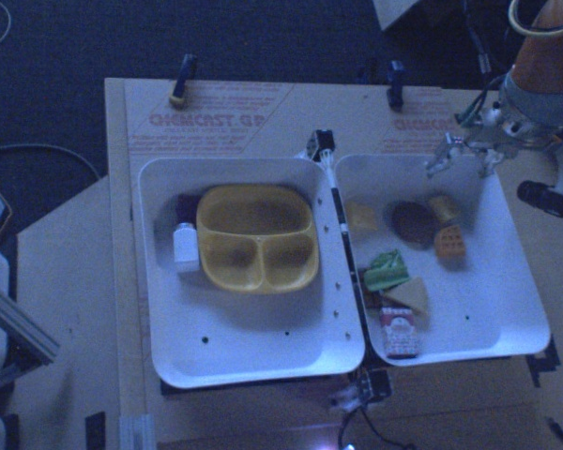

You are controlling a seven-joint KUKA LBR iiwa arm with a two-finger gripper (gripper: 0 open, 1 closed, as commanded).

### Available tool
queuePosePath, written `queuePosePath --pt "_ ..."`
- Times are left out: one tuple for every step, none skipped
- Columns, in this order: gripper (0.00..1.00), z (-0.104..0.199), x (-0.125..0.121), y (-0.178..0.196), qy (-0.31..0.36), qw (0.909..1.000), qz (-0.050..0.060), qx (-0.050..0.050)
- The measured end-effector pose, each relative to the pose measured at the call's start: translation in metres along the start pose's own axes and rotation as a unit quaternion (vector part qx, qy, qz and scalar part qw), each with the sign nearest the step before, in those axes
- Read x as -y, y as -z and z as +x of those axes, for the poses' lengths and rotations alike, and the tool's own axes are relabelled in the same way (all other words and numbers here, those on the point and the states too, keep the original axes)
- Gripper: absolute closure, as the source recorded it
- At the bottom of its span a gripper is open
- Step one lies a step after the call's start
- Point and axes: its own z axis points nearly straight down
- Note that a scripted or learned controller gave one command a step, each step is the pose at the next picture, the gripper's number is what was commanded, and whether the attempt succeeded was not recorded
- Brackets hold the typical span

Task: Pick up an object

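Dim, bluish light over the bench (122, 251). Two white bins side by side: the left bin (244, 350) and the right bin (507, 298).

The arm (544, 73) enters from the upper right, orange band visible above the wrist. The tool (464, 159) hangs over the far rim of the right bin, near its upper right corner, with its two fingers spread apart and nothing between them.

Right bin contents, all lying on the bin floor below and to the left of the tool:
- dark round object (414, 222), near the middle of the far half, closest group to the tool
- small tan piece (443, 207), just beside the dark round object, on its right
- orange waffle-like block (450, 243), just in front of the tan piece
- pale yellow piece (361, 217), by the divider between bins
- green crumpled item (388, 270), with a tan wedge (410, 295) touching its near side
- red and white packet (400, 333), at the near edge, well apart from the tool

Left bin: a yellow divided plate (257, 237) in the middle, a small white bottle (186, 247) just beside its left edge, something dark (188, 204) behind the bottle, too dim to identify.
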Motion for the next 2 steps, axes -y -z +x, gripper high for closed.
queuePosePath --pt "0.00 0.000 -0.003 0.010 0.001 1.0000 -0.008 0.002" --pt "0.00 0.002 -0.009 -0.034 0.003 1.0000 -0.006 0.001"
